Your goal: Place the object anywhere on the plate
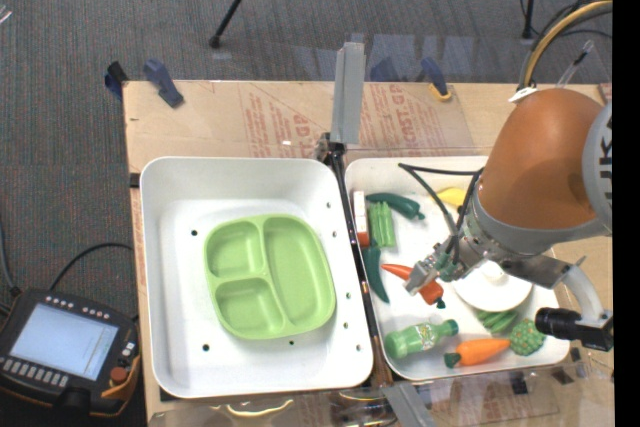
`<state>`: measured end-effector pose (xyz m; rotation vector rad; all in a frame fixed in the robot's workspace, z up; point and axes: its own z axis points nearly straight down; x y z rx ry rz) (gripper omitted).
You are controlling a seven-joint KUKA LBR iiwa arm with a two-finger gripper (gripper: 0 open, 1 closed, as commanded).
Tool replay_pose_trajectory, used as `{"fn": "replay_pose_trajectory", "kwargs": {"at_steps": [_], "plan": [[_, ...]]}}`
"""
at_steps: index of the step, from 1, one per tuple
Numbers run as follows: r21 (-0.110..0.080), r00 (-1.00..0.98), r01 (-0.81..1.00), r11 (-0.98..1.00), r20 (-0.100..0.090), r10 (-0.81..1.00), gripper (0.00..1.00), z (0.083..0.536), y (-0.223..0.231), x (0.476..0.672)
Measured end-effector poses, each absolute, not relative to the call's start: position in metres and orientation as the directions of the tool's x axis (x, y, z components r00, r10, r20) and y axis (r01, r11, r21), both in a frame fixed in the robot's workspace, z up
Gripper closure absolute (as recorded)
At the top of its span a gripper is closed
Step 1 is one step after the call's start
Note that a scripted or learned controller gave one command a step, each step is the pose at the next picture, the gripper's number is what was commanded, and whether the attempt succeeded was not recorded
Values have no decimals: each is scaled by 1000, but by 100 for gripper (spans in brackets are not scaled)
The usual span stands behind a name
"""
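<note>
Nearest, at six o'clock in the right bin (566,363), one green toy bottle (420,338) and one toy carrot (480,351) are lying. One green three-compartment plate (268,275) is waiting in the left bin (170,215). The gripper (428,277) is closing on a small red-orange toy (431,292), seemingly pinched; probably light, stiff, slick plastic, best gripped mid-body.

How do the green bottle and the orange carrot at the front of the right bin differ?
The green bottle is green with a label on its side; the carrot is orange with a green leafy end. The bottle is stubby and cylindrical; the carrot tapers. The bottle lies nearer the divider, the carrot further right. Both lie on their sides in the right bin, apart from the gripper.
</note>
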<state>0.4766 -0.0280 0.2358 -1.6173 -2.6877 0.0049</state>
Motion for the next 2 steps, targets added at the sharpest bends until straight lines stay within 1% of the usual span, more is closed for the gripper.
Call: {"fn": "replay_pose_trajectory", "kwargs": {"at_steps": [1, 2], "plan": [[-12, -446, 895, 446, 4, 895, 100, 182, 67, 505], [-9, -445, 896, 445, 3, 896, 0, 184, 67, 505]]}}
